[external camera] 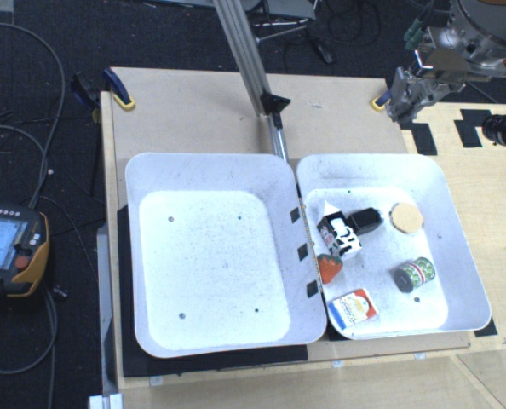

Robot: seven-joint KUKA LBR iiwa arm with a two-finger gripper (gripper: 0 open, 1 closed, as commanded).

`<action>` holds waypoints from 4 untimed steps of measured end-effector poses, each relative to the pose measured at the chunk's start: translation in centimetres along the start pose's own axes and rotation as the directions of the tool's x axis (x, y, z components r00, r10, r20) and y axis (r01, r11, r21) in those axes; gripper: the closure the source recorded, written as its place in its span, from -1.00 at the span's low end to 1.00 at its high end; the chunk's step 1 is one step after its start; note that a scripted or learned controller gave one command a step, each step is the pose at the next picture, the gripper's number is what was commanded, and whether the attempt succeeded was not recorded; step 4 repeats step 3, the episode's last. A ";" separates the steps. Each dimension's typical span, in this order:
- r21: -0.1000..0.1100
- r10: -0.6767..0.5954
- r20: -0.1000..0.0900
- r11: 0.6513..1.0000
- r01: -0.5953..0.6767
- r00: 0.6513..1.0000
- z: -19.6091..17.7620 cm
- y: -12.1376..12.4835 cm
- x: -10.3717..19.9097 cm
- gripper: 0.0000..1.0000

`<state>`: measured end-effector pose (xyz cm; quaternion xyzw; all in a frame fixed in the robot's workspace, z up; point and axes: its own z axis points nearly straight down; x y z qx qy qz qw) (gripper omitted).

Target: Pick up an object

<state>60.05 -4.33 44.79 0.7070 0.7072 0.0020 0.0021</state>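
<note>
White bins are lying below; the gripper (404, 100) is hovering far above the right bin (457, 228), its state unclear. Nothing is picked yet: the can (415, 273) is waiting inside.

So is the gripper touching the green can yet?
Apart. The camera view shows the gripper raised above the bench beyond the right bin's far edge, while the green can lies inside that bin.

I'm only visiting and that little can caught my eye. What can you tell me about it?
The can is small, with a green and white label and a dark end facing the camera. It lies on its side in the right bin, toward its right part, touching nothing else. It sits below the round tan disc.
</note>
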 end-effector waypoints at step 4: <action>0.009 -0.004 -0.001 1.000 0.004 1.000 -8.0 -0.6 2.5 1.00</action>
